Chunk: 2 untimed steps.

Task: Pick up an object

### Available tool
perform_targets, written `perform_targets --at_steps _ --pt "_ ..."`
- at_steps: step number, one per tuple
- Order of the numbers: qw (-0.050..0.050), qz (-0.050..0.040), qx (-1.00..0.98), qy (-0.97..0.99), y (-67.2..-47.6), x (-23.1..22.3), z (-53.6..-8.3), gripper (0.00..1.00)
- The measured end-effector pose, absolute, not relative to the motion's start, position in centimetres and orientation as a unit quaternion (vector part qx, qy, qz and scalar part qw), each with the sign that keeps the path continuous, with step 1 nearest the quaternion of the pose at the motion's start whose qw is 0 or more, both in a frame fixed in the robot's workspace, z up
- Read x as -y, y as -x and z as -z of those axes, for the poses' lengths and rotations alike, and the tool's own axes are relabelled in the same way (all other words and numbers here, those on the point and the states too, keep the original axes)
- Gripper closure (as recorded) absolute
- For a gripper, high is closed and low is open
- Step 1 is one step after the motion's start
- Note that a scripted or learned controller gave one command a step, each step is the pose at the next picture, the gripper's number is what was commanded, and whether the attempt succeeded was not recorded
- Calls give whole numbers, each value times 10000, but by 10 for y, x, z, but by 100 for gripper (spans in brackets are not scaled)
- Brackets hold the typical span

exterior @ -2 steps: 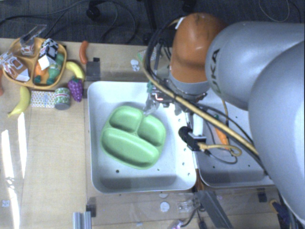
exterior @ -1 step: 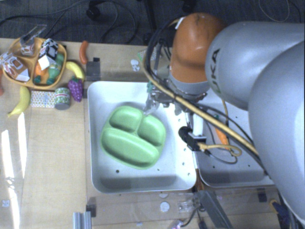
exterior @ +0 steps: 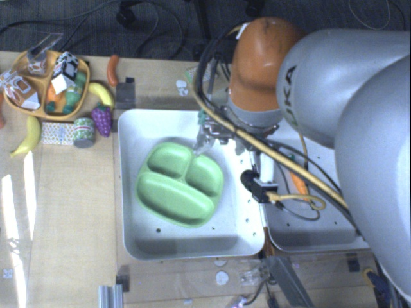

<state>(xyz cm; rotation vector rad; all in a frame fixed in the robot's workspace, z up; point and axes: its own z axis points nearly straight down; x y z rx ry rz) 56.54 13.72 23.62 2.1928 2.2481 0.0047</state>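
Observation:
A green divided plate with three compartments lies in the left white bin. My gripper hangs over the plate's far right rim, at the back of that bin, under the orange wrist band. A metal fingertip points down at the plate's edge. The arm hides the rest of the gripper. An orange object shows partly in the right bin, behind cables.
The grey arm covers most of the right bin. Black and yellow cables loop over the wall between the bins. On the bench to the left stand a bowl of toy food, bananas, purple grapes and a small can.

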Motion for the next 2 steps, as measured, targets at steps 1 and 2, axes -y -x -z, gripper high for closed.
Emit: perform_targets --at_steps 1,2 --pt "6 -15 -7159 -6983 -565 -137 -236 0" --pt "6 -15 -7159 -6982 -565 -137 -236 0"
